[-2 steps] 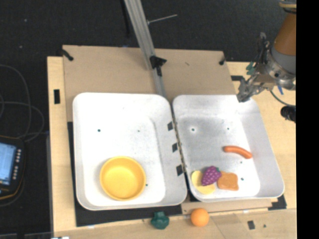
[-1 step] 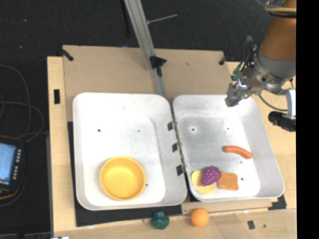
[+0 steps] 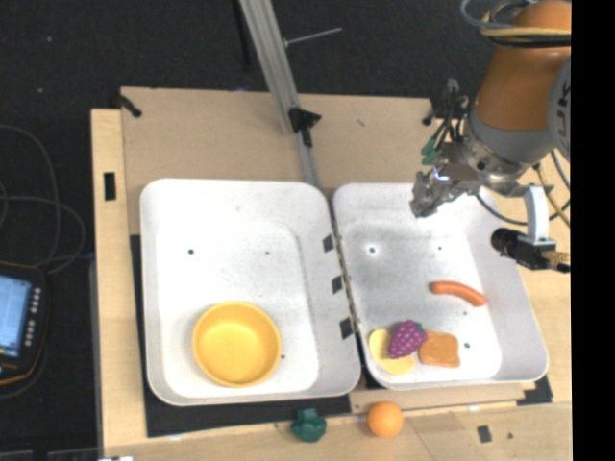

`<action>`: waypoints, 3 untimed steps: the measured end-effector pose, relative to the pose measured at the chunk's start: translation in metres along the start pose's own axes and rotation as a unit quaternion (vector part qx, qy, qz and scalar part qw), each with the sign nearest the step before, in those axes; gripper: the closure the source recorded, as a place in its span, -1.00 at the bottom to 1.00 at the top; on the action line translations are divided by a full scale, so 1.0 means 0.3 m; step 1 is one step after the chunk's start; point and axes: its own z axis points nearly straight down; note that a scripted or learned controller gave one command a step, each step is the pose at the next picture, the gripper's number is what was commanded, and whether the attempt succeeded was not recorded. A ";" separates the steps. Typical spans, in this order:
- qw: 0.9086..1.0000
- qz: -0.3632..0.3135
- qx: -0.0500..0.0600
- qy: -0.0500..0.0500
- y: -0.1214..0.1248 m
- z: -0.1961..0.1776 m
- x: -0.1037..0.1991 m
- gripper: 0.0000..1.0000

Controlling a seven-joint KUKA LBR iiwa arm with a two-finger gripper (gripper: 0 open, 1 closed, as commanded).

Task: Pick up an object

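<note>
The right bin (image 3: 384,219) holds an orange-red sausage-shaped piece (image 3: 458,293) near its right side. At its front lie a purple grape bunch (image 3: 407,336) on a yellow slice (image 3: 384,350) and an orange toast-like piece (image 3: 441,351). A yellow bowl (image 3: 236,343) sits at the front of the left bin (image 3: 231,219). My gripper (image 3: 428,200) hangs above the back of the right bin, well clear of all the objects, with nothing visible between its fingers.
An orange ball (image 3: 384,419) and a small green object (image 3: 308,425) lie on the bench in front of the bins. A slanted metal pole (image 3: 279,75) rises behind the bins. A screen device (image 3: 17,320) sits at far left.
</note>
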 end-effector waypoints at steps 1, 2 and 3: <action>1.000 0.000 0.000 0.000 -0.041 0.009 0.177 1.00; 1.000 0.002 0.001 0.000 -0.096 0.084 0.316 1.00; 1.000 0.000 0.002 0.000 -0.181 0.144 0.472 1.00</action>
